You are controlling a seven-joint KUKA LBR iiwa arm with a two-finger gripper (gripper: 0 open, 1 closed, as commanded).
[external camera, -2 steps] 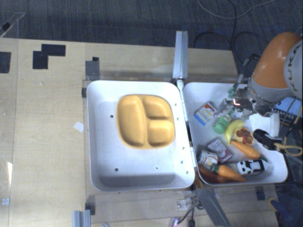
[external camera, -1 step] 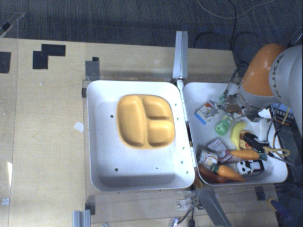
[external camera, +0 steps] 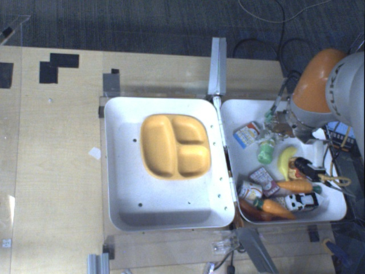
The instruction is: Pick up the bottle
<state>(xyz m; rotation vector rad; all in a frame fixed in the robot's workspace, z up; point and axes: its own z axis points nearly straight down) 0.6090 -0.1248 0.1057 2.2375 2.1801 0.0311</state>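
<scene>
A small green bottle (external camera: 266, 151) lies in the right bin (external camera: 230, 114), near its middle, between a white snack packet (external camera: 246, 134) and a banana (external camera: 287, 160). My gripper (external camera: 275, 123) hangs low in that bin, just above and to the right of the bottle's upper end, very close to it. The grey arm with its orange band (external camera: 317, 88) comes in from the right and hides the bin's far right corner.
Two carrots (external camera: 295, 185) (external camera: 276, 209), a black-and-white toy (external camera: 301, 200), a small patterned packet (external camera: 263, 177) and other bits crowd the front of the right bin. In the left bin (external camera: 122, 170) sits a yellow divided tray (external camera: 174, 145). A metal post (external camera: 218, 67) stands between the bins.
</scene>
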